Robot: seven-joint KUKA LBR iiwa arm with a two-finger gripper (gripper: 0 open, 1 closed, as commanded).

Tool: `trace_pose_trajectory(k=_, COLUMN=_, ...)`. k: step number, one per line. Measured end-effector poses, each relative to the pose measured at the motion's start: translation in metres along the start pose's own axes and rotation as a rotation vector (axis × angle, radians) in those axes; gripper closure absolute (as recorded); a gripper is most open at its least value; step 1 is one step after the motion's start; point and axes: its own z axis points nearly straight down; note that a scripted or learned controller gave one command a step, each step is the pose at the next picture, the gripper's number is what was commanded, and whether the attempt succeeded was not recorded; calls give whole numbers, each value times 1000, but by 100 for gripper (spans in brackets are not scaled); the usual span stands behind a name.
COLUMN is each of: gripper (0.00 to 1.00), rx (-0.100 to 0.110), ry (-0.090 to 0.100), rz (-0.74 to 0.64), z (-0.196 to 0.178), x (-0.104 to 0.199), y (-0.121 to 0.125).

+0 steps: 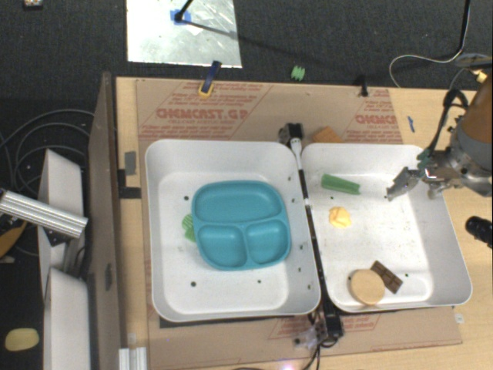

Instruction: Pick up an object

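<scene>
- Two-finger gripper (pixel 416 182) sits over the right edge of the right shallow white bin (pixel 454 280); fingers spread apart, nothing between them.
- Nothing lifted yet. All candidates lie loose in the right bin: green stick-shaped block (pixel 340 184), small yellow lumpy piece (pixel 340 217), round tan disc (pixel 367 287) touching a dark brown bar (pixel 387 277).
- Left shallow white bin (pixel 166 160) holds a blue divided plastic tray (pixel 240 223).
- Judgement: early stage; descent, closing and lift all remain.

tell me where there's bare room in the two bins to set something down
Right bin: bare floor between the yellow piece and the right wall, below the gripper. Crowded at the front by the tan disc and brown piece. Left bin: blue tray takes the middle; corners free.
</scene>
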Motion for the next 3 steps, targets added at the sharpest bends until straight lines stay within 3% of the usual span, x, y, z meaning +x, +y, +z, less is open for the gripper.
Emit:
trace_pose_trajectory(k=2, gripper=0, rx=-1, ry=1, rz=-6, z=141, x=82, y=73)
trace_pose_trajectory(k=3, gripper=0, rx=-5, ry=0, rz=-3, z=137, x=71, y=107)
